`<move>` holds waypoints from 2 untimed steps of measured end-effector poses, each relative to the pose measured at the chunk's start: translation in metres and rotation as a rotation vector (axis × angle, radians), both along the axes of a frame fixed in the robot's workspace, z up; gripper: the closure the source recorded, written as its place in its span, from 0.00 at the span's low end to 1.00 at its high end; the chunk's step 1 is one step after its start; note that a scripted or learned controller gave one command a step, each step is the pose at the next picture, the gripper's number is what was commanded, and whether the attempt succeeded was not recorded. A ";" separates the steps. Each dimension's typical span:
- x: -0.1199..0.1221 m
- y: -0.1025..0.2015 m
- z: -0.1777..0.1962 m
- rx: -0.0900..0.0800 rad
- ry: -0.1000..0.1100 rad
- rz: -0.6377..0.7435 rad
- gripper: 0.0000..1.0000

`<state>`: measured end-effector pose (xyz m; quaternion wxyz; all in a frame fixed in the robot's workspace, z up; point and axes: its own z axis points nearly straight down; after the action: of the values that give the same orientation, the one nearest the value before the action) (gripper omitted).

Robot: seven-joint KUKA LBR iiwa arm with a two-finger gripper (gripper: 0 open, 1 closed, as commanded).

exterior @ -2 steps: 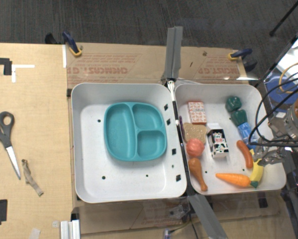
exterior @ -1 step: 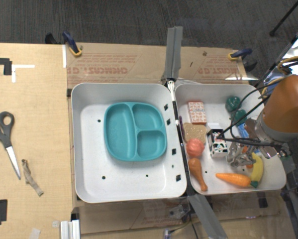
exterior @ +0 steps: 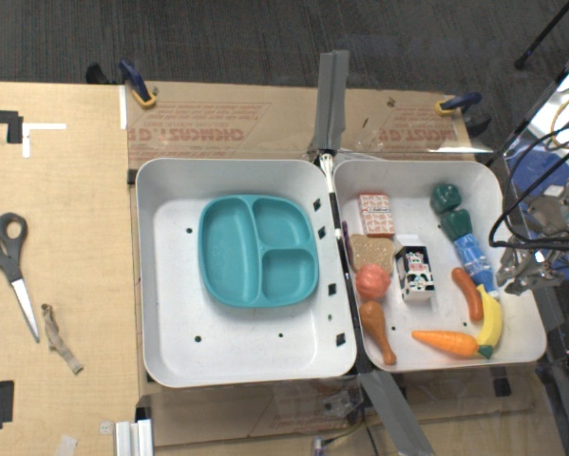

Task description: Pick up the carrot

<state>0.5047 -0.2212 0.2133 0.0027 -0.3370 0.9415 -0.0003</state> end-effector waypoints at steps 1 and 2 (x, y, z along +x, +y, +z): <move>0.009 0.001 -0.039 0.001 0.003 0.167 1.00; -0.012 0.070 -0.064 0.000 0.003 0.401 1.00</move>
<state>0.4926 -0.1510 0.1497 0.0011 -0.5179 0.8555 0.0011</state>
